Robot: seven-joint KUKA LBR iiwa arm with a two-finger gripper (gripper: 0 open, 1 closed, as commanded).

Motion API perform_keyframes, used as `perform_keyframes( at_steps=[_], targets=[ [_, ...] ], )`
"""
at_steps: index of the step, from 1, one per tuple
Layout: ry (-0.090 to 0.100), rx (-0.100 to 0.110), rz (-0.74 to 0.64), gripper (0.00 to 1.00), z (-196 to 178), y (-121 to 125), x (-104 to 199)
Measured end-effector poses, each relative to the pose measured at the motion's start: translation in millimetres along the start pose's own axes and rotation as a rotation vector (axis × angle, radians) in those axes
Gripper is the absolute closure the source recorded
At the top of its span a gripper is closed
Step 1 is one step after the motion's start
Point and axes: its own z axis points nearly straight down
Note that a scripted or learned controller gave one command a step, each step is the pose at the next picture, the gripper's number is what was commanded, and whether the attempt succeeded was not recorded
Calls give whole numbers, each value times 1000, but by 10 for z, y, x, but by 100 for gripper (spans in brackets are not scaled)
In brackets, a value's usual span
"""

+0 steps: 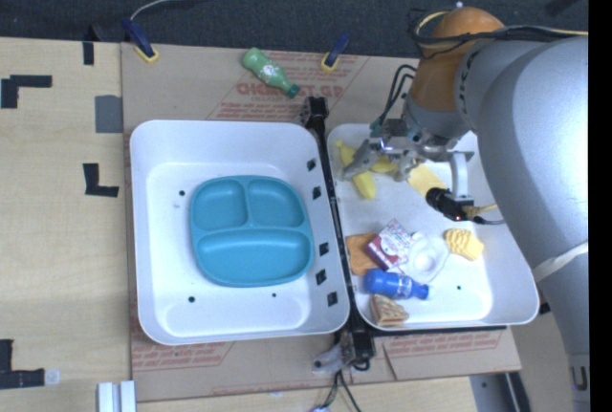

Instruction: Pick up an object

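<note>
1. A blue plastic tray with three compartments (251,230) is being taken as the landmark; it is lying in the left shallow white bin (153,209), and nothing near it is being touched.
2. A green plastic bottle (269,73) is lying on the cardboard above and just right of the tray, outside both bins.
3. To the right of the tray, across the black divider (322,181), the right shallow white bin (507,291) is holding the candidates: yellow banana-shaped toy pieces (364,183) at its upper end, an orange flat piece (359,253), a red-and-white wrapped packet (390,243), a blue plastic bottle lying on its side (394,284), a brown wedge-shaped toy (388,310), a clear round lid (426,258) and a yellow ridged toy (465,243).
4. The two-finger gripper (381,155) is being held low over the yellow pieces, up and to the right of the tray; whether its fingers are spread or closed cannot be told, and nothing is seen clamped between them.
5. The step in hand is being judged as the descent onto one yellow piece.
6. For a clean grasp, a single piece should be centred under the wrist, its narrow width should be spanned, and the bin wall beside the divider should be kept clear.
7. The lift should be made straight up, so that neighbouring pieces are not being dragged along.
</note>
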Motion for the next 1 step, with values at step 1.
perform_keyframes(
  at_steps=[1],
  targets=[
    [-5,1,-2,100,-86,-10,-9]
  ],
)
